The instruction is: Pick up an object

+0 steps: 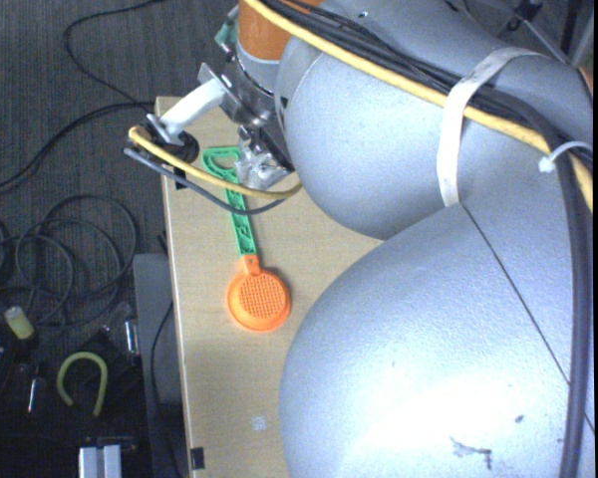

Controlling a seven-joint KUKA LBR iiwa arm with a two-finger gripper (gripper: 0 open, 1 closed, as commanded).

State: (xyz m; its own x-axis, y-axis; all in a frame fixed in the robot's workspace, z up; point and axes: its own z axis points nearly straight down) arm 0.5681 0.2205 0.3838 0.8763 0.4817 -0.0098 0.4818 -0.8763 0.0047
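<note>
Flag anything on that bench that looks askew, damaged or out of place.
Nothing looks damaged or spilled. The green-handled strainer lies flat on the tan surface, its orange mesh head toward the viewer. The gripper sits over the far end of its handle, hiding that end. The arm's grey body blocks the right side.

Arm (429, 217) blocks right; strainer (256, 297) lies left.

arm (429, 247): grey rounded casing | orange band (264, 23) | yellow cable (399, 78) | white strap (468, 108)
</note>
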